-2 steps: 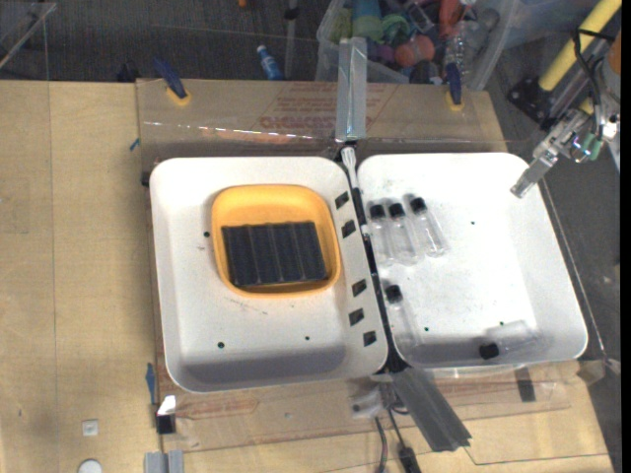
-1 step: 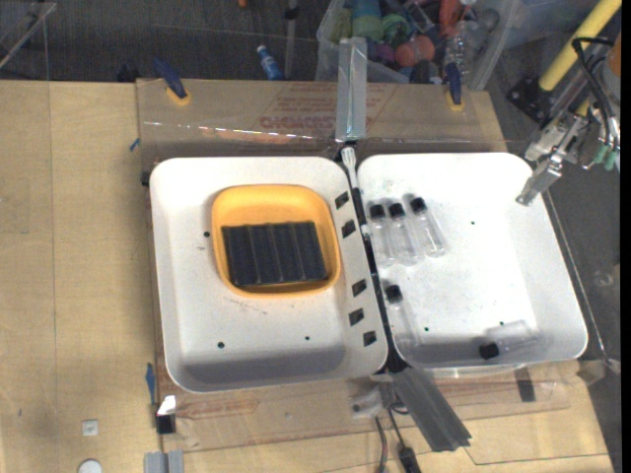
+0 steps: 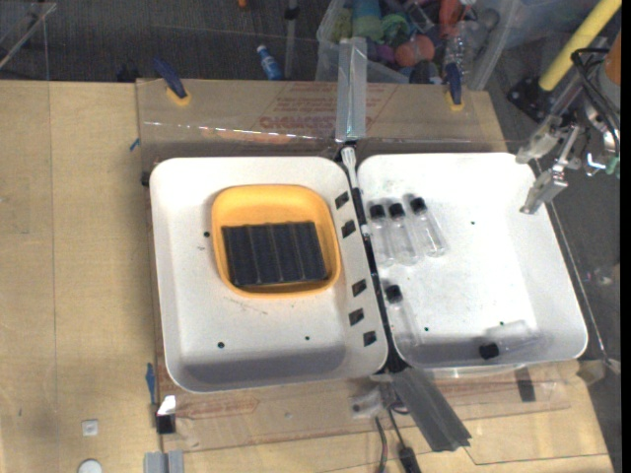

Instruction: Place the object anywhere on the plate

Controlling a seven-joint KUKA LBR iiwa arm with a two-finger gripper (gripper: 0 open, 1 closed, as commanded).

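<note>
An orange plate (image 3: 229,208) sits in the left bin (image 3: 187,333), and a black ridged insert (image 3: 274,252) covers its floor. Three clear vials with black caps (image 3: 402,229) lie side by side at the upper left of the right bin (image 3: 552,294). Another clear vial (image 3: 509,337) lies near that bin's front right corner. A small black piece (image 3: 391,292) rests by the divider. My gripper (image 3: 548,173) hangs over the right bin's far right corner, well away from the vials and the plate, with nothing visibly in it.
A row of black clips (image 3: 353,254) runs down the divider between the bins. A clear box of colourful toys (image 3: 414,13) stands behind the bench. A yellow tube (image 3: 587,30) crosses the upper right near the arm.
</note>
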